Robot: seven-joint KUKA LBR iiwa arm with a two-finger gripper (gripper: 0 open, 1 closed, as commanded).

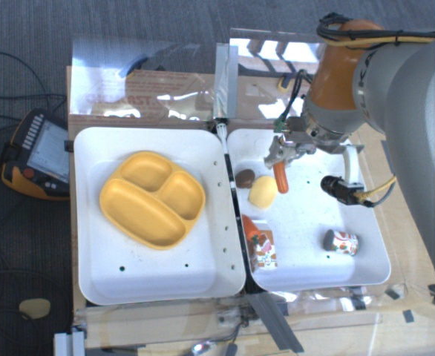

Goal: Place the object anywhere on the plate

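**Gripper over the carrot, right bin, far-left quarter**

The gripper (283, 154) sits low in the right bin (366, 265), near its far-left corner. The top end of a small orange carrot (280, 178) lies right under the fingertips; I cannot tell whether the fingers are apart or closed, or whether they have hold of it.

Risks, as judged:
- Contact is at the very tip, so the carrot may pivot or slip out on lifting.
- A yellow lemon-like piece (263, 192) touches its near-left side and a brown piece (244, 177) lies just beyond; either may get nudged or caught.
- The bin divider (231, 199) must be cleared on the way to the yellow plate (152, 199) in the left bin (91, 273).

Carrot's long axis runs roughly far-to-near, tilted slightly right at the near end.
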